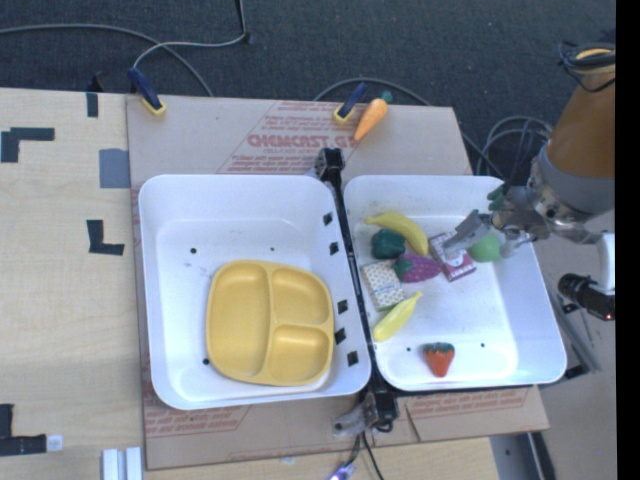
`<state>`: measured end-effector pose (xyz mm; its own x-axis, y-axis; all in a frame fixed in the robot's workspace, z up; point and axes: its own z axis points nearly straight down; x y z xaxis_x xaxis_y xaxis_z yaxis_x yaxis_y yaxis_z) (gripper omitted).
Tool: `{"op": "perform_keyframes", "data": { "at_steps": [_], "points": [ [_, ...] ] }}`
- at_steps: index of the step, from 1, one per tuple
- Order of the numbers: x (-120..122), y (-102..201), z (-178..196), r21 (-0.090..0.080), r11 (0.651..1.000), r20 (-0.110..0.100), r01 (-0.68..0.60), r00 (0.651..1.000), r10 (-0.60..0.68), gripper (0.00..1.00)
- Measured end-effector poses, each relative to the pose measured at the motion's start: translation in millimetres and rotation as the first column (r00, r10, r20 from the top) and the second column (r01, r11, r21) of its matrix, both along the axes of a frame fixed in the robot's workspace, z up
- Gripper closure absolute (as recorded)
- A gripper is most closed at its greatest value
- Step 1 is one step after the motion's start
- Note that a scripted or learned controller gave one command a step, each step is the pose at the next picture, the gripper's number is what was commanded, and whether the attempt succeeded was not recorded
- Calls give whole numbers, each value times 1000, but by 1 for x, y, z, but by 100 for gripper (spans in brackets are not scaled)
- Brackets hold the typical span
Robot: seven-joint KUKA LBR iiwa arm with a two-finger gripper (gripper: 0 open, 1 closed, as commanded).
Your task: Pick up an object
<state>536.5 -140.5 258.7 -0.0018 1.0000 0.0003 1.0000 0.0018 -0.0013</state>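
The right bin (520, 353) holds a yellow banana (400, 230), a dark green vegetable (388, 244), a purple eggplant (418, 266), a checkered cracker-like piece (382, 284), a yellow corn piece (396, 318) and a red strawberry (439, 358). My gripper (455, 246) hangs low over the bin's upper right part, just right of the eggplant. A small pink and white piece (458, 269) lies right under its tip. A light green round object (486, 250) sits against the gripper's right side.
A yellow divided plate (270, 323) lies in the left bin (170, 208). An orange carrot (370, 118) rests on the cardboard behind the bins. Cables run across the dark floor at the back and right.
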Motion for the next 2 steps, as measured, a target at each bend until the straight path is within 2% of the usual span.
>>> {"op": "perform_keyframes", "data": {
  "at_steps": [1,2],
  "points": [
    [27,41,-162,-1,1000,10,2,1000,-2,0],
    [85,43,-169,1,1000,9,0,1000,0,0]
  ]
}}
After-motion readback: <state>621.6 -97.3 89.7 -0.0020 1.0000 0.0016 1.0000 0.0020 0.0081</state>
